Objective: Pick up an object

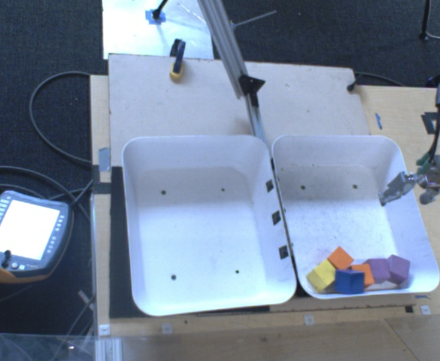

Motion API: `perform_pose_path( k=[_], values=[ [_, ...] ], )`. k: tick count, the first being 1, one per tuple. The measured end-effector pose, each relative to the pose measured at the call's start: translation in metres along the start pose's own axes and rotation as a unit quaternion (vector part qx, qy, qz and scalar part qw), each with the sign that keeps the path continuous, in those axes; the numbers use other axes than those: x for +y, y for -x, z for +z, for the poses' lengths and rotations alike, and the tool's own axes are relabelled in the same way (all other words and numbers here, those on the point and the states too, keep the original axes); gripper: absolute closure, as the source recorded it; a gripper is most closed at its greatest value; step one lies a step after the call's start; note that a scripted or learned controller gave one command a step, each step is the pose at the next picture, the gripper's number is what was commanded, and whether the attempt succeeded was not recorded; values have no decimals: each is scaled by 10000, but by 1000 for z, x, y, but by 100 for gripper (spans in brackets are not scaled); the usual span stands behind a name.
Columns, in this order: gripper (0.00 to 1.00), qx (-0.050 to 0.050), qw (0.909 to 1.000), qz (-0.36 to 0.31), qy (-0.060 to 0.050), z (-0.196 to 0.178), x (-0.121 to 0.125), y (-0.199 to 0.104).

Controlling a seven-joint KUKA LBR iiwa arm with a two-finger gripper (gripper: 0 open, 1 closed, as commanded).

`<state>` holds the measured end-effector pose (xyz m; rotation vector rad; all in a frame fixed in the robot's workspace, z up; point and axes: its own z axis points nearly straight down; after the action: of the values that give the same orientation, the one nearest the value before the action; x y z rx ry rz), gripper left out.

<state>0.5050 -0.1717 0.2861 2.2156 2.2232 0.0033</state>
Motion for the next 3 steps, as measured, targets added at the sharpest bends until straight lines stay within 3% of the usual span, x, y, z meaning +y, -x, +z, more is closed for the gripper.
perform_pose_path(
  k=[1, 2, 3],
  values=[
    [0, 12, 10000, -21, -34, 73, 27, -24],
    [0, 15, 10000, -20, -40, 195, 53, -62],
    [0, 16, 10000, 10, -46, 197, -16, -80]
  ],
)
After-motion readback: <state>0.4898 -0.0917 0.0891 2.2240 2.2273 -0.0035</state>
